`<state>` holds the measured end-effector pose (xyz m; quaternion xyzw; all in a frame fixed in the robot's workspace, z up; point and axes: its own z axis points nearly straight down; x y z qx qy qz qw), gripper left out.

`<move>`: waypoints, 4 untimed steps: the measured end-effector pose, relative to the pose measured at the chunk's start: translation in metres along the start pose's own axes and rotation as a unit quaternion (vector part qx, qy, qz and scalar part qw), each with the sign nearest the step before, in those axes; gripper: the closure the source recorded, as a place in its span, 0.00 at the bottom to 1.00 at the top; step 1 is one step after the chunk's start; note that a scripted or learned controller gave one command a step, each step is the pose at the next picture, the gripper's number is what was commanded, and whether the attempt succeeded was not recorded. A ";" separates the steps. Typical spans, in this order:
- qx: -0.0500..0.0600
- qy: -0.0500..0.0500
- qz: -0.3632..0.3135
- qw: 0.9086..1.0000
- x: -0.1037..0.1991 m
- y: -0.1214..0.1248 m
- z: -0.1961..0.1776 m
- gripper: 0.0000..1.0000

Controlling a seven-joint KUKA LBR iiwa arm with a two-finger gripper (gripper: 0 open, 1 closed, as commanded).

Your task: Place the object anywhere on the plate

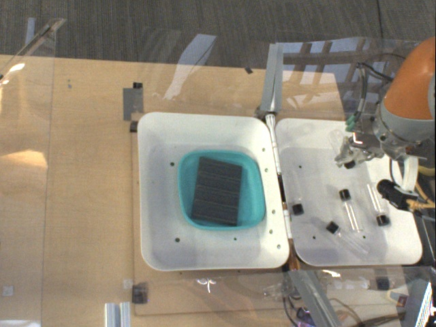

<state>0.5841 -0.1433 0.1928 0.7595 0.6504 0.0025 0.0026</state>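
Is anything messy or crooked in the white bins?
Nothing stands out. The dark ridged block lies flat inside the teal plate in the left bin, just slightly turned. The gripper hovers over the right bin.

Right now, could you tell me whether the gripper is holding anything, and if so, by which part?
It cannot be told. The gripper hangs over the right bin, too small and blurred to show any object in it. The dark ridged block lies on the teal plate.
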 end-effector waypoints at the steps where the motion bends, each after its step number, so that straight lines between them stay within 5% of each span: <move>1: 0.002 0.000 -0.042 0.999 0.067 -0.046 0.008 1.00; 2: 0.000 0.001 -0.046 0.999 0.147 -0.025 0.000 1.00; 3: 0.002 0.001 -0.061 0.998 0.233 -0.073 -0.008 1.00; 4: 0.001 0.001 -0.061 0.998 0.233 -0.073 -0.008 0.00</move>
